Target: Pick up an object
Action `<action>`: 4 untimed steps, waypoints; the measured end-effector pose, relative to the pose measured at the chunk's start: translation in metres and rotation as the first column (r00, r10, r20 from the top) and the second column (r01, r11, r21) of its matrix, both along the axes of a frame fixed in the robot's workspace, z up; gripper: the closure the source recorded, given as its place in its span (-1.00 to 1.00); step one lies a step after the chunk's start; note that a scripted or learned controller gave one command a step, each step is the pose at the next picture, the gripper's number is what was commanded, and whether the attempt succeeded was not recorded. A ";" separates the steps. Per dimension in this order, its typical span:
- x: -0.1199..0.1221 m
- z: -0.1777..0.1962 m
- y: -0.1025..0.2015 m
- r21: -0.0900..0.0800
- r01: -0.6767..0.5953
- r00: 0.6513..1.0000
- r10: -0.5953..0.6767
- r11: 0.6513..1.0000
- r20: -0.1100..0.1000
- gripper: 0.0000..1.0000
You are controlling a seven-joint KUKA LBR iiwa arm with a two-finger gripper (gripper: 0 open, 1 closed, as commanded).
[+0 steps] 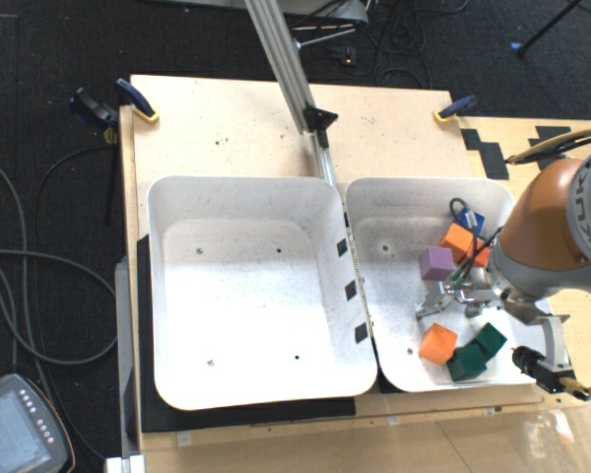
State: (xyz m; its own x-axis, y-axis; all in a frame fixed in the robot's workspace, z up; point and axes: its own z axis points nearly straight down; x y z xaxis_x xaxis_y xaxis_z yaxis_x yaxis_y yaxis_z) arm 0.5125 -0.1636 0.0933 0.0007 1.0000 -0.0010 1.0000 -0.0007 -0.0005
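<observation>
My arm (557,230) enters from the right edge of the camera view and extends over the right bin (394,205). My gripper (451,296) is lowered into that bin, with its metal fingers (435,306) pointing toward the bin's middle. The fingers appear slightly spread, with nothing visible between them, but the view is too coarse here for me to tell whether they are open or closed.

Objects in the right bin:
- A purple block (437,261) sits just above the gripper, close to it.
- An orange block (460,239) lies beside the purple block, on its upper right, partly behind my wrist.
- A small blue item (472,222) with a dark loop lies just above that orange block.
- A second orange block (437,344) rests near the bin's front wall, below the gripper and apart from it.
- A dark green block (476,352) lies just beside the second orange block, on its right.

All objects are clustered in the right half of the right bin. The left bin (246,294) stands alongside, sharing the middle divider. Both bins rest on the table (236,126), with yellow and blue clamps (136,101) at its back corners.
</observation>
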 end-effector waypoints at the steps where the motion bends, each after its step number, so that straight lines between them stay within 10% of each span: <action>1: 0.001 0.012 0.000 0.000 -0.001 1.000 0.001 1.000 0.003 1.00; 4: 0.010 0.126 0.003 -0.001 -0.004 1.000 0.004 1.000 0.004 1.00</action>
